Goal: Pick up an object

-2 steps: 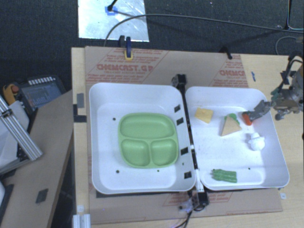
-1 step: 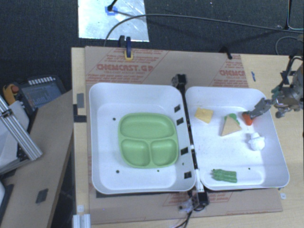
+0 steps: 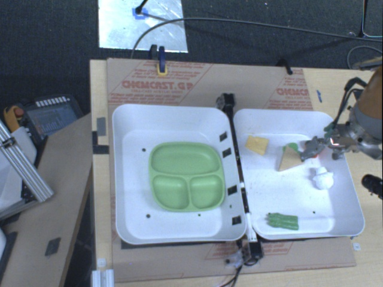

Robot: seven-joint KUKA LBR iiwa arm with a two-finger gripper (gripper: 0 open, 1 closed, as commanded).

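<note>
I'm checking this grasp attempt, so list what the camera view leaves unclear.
- Gripper: small and blurred over the right bin; whether it grips anything cannot be told.
- Tan wedge: its upper right end is hidden by the gripper.
- Arm: cut off by the right edge.
- White lump: too small and washed out against the bin floor to identify.
- Green piece: too small to identify.

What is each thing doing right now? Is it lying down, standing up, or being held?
green plate: lying flat in the left bin, nothing in its three sections.
yellow block: lying loose in the right bin.
tan wedge: tilted, next to the gripper.
white toy: lying loose, untouched.
green toy: lying flat near the front wall.
</note>
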